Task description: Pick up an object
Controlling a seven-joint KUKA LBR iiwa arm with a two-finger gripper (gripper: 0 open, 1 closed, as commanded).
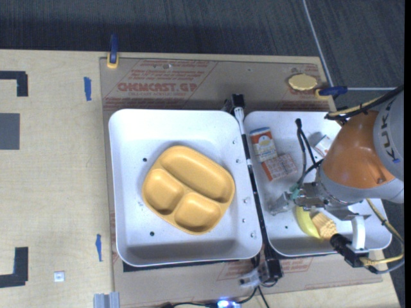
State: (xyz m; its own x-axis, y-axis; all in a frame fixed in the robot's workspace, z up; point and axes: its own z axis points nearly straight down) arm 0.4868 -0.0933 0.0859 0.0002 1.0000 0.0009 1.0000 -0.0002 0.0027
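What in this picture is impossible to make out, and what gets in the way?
- Gripper: the arm's orange band covers it from above, so its finger state is unreadable.
- Banana: partly under the arm in the right bin.
- Small carton: print too small to read.
- Arm: cut off by the right edge.

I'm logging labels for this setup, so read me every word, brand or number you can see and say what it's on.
"CHEMCAST GP", roughly, in faint red on the brown board behind the bins.
"KU", cut off at the picture's edge, on the arm.
Carton in the right bin: print too small to read.
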